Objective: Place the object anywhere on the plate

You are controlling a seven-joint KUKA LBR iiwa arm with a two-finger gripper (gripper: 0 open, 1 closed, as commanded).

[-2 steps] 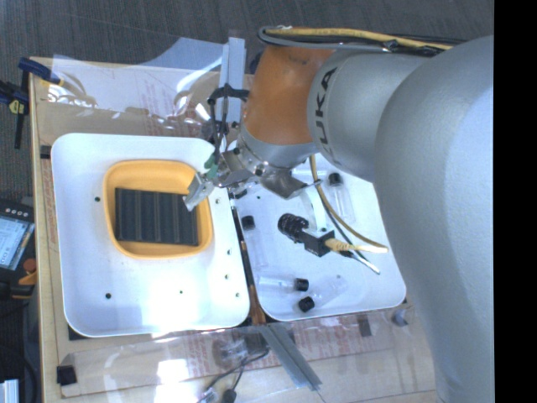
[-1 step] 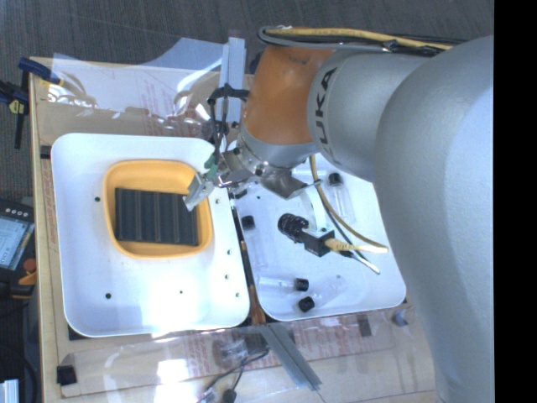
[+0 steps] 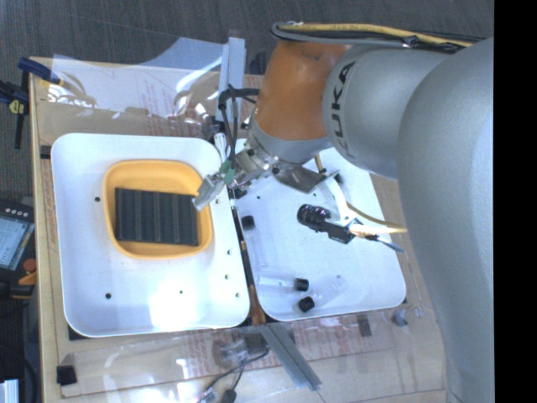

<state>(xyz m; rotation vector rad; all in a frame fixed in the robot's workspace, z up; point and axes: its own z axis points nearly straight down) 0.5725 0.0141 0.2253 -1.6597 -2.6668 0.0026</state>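
Yellow plate (image 3: 155, 174) holds a dark ridged block (image 3: 156, 217) in the left bin (image 3: 84, 284).

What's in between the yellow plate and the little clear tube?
In the camera view, bare white floor and the two bins' rims lie between the plate and the tube.

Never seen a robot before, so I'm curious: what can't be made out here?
Camera view:
Right bin: far side hidden behind the arm.
Small black piece and clear tube: too small to identify.
Yellow plate: gripper covers part of its right rim.
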